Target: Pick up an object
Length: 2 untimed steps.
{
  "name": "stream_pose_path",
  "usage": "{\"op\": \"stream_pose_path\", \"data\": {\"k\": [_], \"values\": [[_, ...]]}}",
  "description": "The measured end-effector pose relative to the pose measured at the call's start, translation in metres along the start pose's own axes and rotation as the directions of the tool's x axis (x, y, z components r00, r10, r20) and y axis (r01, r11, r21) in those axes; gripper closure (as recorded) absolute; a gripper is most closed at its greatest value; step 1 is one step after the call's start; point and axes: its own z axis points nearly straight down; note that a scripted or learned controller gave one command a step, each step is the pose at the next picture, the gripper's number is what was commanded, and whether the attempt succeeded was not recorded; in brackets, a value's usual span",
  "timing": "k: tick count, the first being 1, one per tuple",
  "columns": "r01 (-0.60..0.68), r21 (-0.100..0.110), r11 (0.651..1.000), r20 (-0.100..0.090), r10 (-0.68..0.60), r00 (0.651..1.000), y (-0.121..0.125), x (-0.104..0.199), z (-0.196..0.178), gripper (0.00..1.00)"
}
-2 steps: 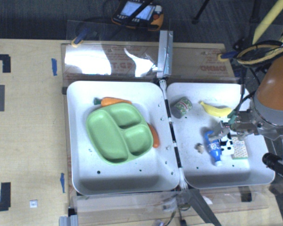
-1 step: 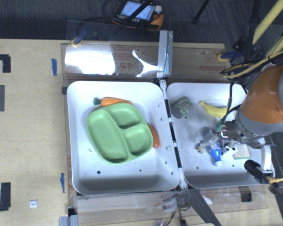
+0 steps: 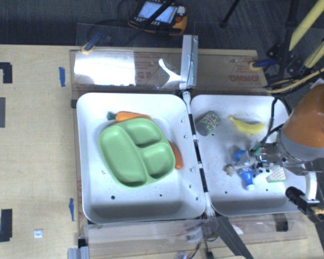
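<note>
The two shallow white plastic bins sit side by side on the pale wooden bench (image 3: 32, 144), meeting along a raised middle rim. The left bin (image 3: 92, 193) is mostly taken up by a green three-compartment plastic tray (image 3: 136, 151), leaving bare floor along the near edge and the left wall; an orange carrot-shaped toy (image 3: 132, 115) lies at the tray's far edge, its long axis running left to right, and another orange piece (image 3: 177, 156) peeks out at the tray's right edge, close to the middle rim. The right bin (image 3: 221, 190) has open floor along its near edge and near its left wall. In its far left corner a small round green-and-grey can-like object (image 3: 208, 122) lies tilted. A yellow banana-shaped toy (image 3: 247, 125) lies toward the far edge, its long axis left to right, curved, well apart from the can. The grey arm with its orange band (image 3: 312, 124) reaches in over the right wall, and the gripper (image 3: 257, 156) hangs low over a cluster of small blue and white objects (image 3: 245, 169) near the bin's middle; whether its fingers are spread or pressed together cannot be told, for cables and clutter mask them. A white mesh-patterned piece (image 3: 277, 174) lies just right of the cluster. Beyond the bins stand a clear plastic panel (image 3: 124, 58) and dark carpet.
</note>
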Motion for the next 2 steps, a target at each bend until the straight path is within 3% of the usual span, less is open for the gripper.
{"op": "stream_pose_path", "data": {"k": [1, 2], "values": [[0.005, -0.018, 1.000, 0.001, -0.005, 1.000, 0.007, 0.002, -0.016, 1.00], [0.158, 0.041, 0.987, 0.007, -0.158, 0.987, 0.070, 0.088, -0.073, 1.00]]}}
